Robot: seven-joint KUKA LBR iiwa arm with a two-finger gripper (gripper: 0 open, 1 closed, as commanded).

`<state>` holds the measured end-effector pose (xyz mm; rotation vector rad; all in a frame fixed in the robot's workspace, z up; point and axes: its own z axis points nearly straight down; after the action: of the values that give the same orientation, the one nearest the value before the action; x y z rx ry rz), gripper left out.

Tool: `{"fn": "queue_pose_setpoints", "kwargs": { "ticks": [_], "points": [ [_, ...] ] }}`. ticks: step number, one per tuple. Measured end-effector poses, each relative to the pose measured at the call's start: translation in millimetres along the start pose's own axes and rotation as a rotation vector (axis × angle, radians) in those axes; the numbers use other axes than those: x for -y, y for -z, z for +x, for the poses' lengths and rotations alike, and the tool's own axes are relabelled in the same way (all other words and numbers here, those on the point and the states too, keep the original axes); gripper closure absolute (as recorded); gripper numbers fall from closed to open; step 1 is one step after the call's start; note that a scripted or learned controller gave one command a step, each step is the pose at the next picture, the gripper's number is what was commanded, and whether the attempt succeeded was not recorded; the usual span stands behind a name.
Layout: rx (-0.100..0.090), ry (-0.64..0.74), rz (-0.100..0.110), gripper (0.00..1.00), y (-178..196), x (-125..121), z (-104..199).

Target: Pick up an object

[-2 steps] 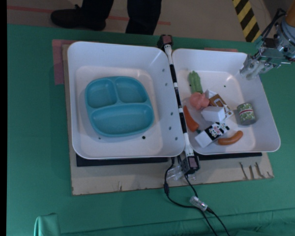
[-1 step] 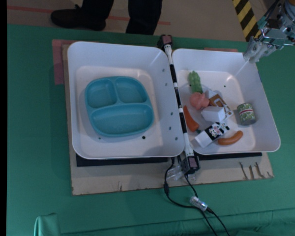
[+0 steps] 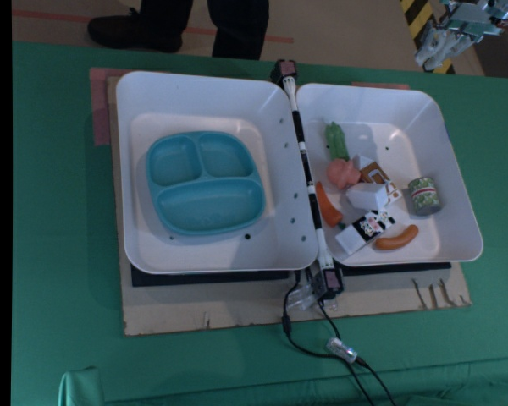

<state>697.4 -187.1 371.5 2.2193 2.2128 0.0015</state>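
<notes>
The gripper (image 3: 444,45) hangs above the worktop's far right corner, outside the right bin (image 3: 457,218); I cannot tell its state. No object is picked. Toys cluster there: sausage (image 3: 395,238), can (image 3: 424,194), carrot (image 3: 327,205). Next, it should descend over one.

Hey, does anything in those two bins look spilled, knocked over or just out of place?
Nothing looks spilled or broken. The toy food lies in a loose jumble in the right bin: the cow-print carton is on its side beside the sausage, and the can is tipped over. The blue divided plate sits flat in the left bin.
</notes>
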Motion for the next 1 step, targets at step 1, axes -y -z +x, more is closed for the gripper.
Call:
{"fn": "queue_pose_setpoints", "kwargs": {
  "ticks": [1],
  "points": [
    [-0.001, 0.0, 0.002, 1.0, -0.8, -2.8, 15.0]
  ]
}}
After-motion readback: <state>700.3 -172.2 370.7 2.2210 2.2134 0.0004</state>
